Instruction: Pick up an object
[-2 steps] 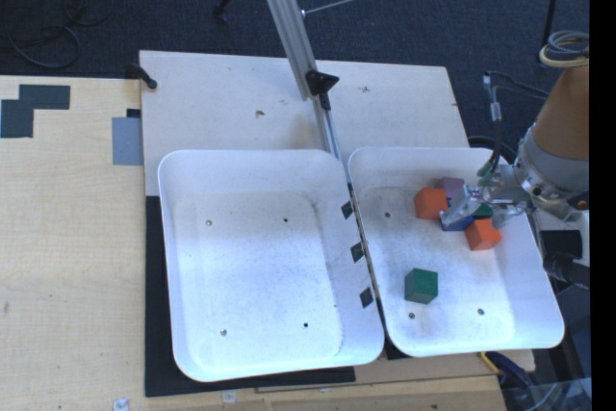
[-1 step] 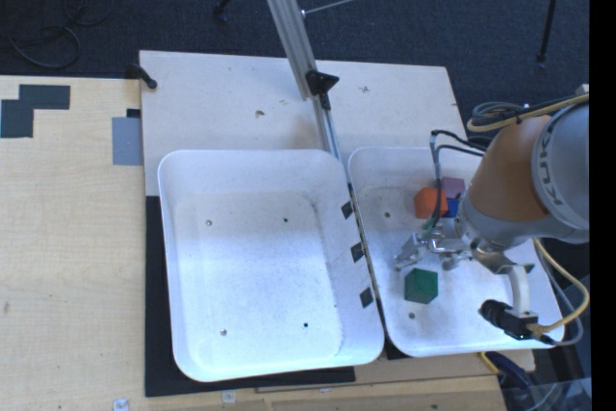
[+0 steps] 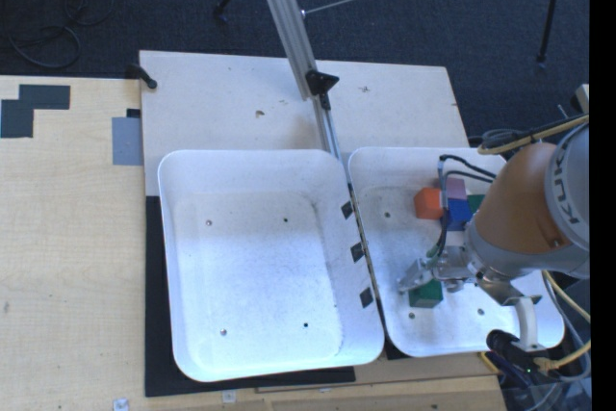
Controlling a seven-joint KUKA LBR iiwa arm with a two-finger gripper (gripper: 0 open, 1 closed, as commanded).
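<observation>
The left bin (image 3: 255, 265) shows bare white floor. In the right bin (image 3: 404, 327), the gripper (image 3: 421, 278) sits low near the front edge, directly over a green block (image 3: 424, 295); whether it grips the block cannot be told. Further back lie an orange block (image 3: 429, 202), a purple block (image 3: 455, 189) and a blue block (image 3: 459, 211), clustered together. No readable writing.

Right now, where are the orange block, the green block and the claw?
orange block (image 3: 428, 202), camera view: middle of its top face.
green block (image 3: 425, 295), camera view: its visible side below the claw.
claw (image 3: 423, 276), camera view: between its fingertips, just above the green block.
</observation>
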